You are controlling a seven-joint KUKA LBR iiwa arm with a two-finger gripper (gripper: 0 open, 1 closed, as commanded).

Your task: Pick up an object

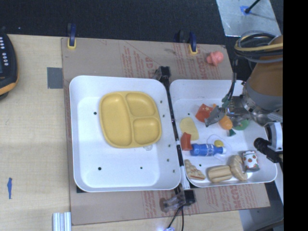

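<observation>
You see the gripper low in the right bin, beside an orange ball (just touching it, seemingly). Whether its fingers are open, you cannot tell.

Pale wood-grain worktop under even overhead light. Brown cardboard sheet laid across it, held at the far edge by blue-and-yellow clamps. Grey tape patch left of the sheet. Dark floor beyond, pale panel at upper right.
</observation>
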